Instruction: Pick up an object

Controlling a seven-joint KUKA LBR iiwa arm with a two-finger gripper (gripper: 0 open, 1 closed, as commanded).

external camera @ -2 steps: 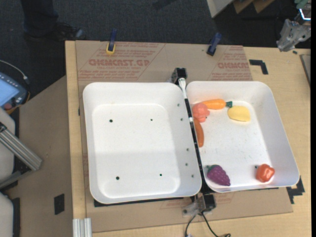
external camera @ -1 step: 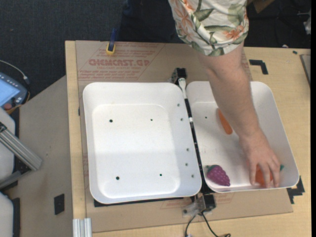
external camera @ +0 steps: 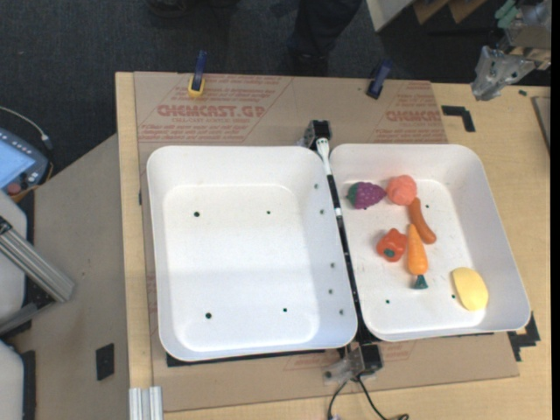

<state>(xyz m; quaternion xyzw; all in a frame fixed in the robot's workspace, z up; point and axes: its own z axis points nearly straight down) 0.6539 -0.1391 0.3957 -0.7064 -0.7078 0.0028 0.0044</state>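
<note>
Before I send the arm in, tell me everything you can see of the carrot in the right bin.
The carrot is a small toy, glossy like plastic: orange tapered body with a dark green stub at its near end. It lies flat on the floor of the right bin, running lengthwise toward the camera. Its left side touches the red pepper; its far end meets the orange sausage-shaped piece. The yellow lemon lies apart.

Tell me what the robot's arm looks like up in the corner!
At the top right corner, past the white bin, a bit of the robot's tool peeks in. It is pale grey metal, blocky and angular, with darker gaps between its parts. It is too small and blurry to make out cables or markings.
</note>
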